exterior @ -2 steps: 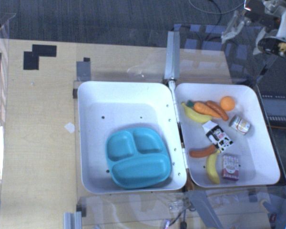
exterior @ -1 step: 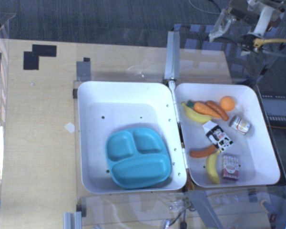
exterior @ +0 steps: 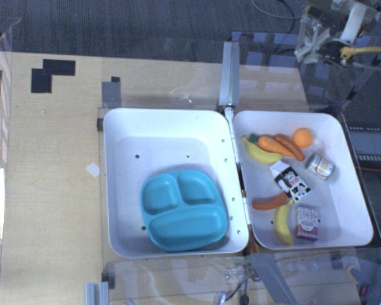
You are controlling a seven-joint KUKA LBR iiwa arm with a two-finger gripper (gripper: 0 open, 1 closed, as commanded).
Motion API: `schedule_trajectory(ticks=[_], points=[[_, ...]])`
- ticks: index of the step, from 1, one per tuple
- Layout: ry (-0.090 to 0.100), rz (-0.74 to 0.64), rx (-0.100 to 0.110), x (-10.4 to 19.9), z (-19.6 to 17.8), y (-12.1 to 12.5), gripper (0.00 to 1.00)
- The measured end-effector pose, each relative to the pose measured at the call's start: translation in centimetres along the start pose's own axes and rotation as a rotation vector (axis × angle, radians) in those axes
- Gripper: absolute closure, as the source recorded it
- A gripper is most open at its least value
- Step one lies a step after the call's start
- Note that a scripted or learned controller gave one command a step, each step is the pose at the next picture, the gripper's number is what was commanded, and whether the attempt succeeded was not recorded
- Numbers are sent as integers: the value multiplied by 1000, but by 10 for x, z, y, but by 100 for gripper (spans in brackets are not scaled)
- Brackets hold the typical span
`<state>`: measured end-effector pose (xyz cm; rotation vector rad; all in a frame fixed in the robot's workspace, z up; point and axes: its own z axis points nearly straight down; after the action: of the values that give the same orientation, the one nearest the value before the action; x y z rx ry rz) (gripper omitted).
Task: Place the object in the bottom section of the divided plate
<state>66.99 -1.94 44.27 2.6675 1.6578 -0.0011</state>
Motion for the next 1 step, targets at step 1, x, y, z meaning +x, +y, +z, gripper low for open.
schedule_trajectory(ticks=[1], points=[[1, 121, 1, -35, 31, 16, 100]])
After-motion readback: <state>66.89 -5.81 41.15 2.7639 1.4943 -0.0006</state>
